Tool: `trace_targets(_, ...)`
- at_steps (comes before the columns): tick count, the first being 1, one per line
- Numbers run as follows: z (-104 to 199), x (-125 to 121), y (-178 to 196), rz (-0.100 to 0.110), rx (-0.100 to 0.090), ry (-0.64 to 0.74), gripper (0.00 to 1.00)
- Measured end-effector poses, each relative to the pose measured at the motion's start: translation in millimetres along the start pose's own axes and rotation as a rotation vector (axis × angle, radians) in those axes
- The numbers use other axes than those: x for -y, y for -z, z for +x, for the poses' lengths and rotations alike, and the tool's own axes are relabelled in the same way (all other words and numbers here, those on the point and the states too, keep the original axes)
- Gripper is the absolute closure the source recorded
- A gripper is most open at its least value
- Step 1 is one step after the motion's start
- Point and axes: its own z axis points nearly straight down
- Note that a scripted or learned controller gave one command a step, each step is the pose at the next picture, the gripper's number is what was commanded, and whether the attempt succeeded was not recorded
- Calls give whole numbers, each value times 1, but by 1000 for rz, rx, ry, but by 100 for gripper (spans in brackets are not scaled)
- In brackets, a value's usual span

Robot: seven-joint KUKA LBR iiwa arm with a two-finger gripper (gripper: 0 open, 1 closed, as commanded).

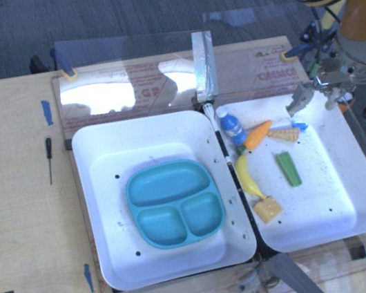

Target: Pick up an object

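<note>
The gripper (316, 95) hovered at the two o'clock corner of the right bin (341, 209), over its far rim. The nearest pieces lay toward its eight o'clock: a waffle-cone piece (283, 135) with a blue end, and just beyond it an orange carrot (258, 134) touching a small blue bottle (232, 129). A green block (288, 168) lay near the bin's middle, a banana (247, 177) at nine o'clock along the divider, a tan cube (267, 209) at its lower tip. The arm (357, 20) came in from three o'clock, wrist angled down. The two fingers stood spread apart, nothing between them. The left bin (94, 158) held a blue divided plate (175, 203).
</note>
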Motion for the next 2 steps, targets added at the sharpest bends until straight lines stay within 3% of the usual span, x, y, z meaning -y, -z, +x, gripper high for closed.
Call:
trace_targets(1,-6,-11,-132,-8,2,-118,0)
trace_targets(2,-5,-11,-122,-7,3,-115,100)
